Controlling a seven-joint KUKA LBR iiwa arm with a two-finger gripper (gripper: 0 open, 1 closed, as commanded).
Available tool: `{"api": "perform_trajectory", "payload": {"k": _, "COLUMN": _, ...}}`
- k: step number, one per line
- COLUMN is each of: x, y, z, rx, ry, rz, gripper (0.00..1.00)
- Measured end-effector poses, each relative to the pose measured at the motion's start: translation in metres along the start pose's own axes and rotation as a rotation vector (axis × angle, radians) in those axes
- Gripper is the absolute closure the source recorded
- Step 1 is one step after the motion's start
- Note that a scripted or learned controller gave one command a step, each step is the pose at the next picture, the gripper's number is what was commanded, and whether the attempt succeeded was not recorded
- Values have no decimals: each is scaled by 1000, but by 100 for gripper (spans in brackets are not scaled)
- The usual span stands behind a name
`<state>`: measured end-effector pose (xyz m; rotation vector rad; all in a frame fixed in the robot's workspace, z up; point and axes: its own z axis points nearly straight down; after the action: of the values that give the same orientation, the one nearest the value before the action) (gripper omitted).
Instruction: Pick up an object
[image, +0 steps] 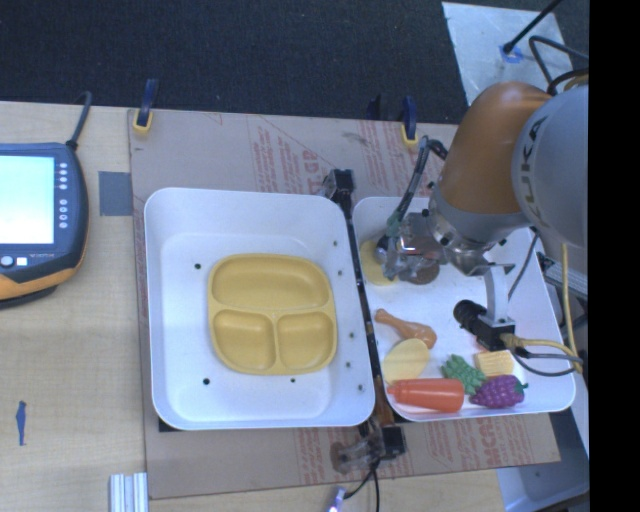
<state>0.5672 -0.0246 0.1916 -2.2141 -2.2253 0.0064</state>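
Item: gripper (400, 252), low in the upper left corner of the right bin (556, 300), over something yellow; whether the jaws are released or clenched, I cannot tell.

Candidates, at the bin's near end: chicken drumstick (404, 326), yellow potato-like piece (406, 359), red pepper (430, 395), broccoli (461, 372), cheese block (494, 362), purple grapes (497, 392).

Left bin (160, 300): yellow divided tray (272, 312).

Advice: I'd center over one piece, clear of neighbors and the wall.

Writing: red print on the cardboard underlay (270, 150), unreadable.
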Motion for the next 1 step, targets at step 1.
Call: {"api": "perform_trajectory", "payload": {"k": 1, "x": 0, "y": 0, "z": 0, "rx": -1, "ry": 0, "rz": 1, "gripper": 0}}
